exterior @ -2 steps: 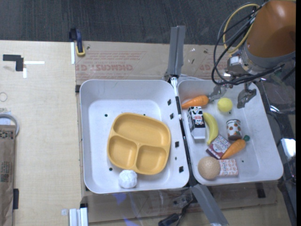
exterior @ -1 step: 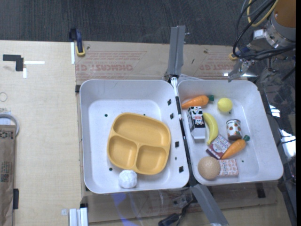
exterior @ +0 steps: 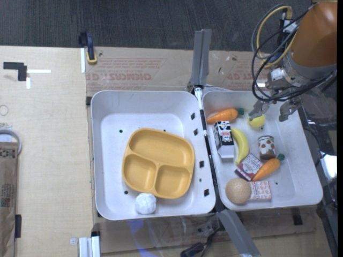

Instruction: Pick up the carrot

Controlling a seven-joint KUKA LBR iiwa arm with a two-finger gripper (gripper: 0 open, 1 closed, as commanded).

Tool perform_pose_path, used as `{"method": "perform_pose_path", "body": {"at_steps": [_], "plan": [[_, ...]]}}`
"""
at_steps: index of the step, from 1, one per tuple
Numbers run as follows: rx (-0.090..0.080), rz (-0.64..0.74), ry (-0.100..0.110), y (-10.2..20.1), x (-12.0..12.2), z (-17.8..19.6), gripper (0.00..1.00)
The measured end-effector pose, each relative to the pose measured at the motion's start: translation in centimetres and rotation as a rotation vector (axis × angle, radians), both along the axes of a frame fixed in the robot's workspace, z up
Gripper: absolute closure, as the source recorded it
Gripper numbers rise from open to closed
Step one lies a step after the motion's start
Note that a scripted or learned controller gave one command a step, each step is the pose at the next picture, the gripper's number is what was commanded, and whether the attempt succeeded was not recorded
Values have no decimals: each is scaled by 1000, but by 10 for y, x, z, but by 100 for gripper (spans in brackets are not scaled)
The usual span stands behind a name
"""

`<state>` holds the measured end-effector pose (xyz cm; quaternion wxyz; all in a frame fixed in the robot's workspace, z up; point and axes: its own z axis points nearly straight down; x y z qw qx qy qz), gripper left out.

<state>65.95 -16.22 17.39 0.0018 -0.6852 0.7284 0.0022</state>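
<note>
The grey arm (exterior: 316, 31) with its orange band comes in from the right and hangs over the back part of the right bin (exterior: 308, 159). Its gripper (exterior: 272, 111) points down, and the two fingers (exterior: 256, 110) are spread apart with nothing between them; a small yellow lemon (exterior: 257, 121) lies just below the left finger.

In the left bin (exterior: 107, 143) a yellow divided plate (exterior: 158, 162) lies flat, with a white ball (exterior: 145, 203) touching its front edge.

The right bin has two carrots. The upper carrot (exterior: 222, 115) lies near the back left corner, its long axis almost left to right, with the green top toward the gripper. The lower carrot (exterior: 267, 168) lies tilted, green top up and to the right, thin end down and left, on a red packet (exterior: 248, 169). Between them are a milk carton (exterior: 224, 139), a banana (exterior: 241, 145) and a small jar (exterior: 266, 146). A round bun (exterior: 238, 191) sits near the front.
</note>
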Motion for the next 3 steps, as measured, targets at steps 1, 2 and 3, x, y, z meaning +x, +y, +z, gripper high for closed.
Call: {"method": "perform_pose_path", "body": {"at_steps": [1, 2, 3], "plan": [[0, 264, -1, 25, 0, -56, 0], [0, 268, -4, 14, 0, 12, 0], [1, 429, -1, 31, 0, -83, 0]]}}
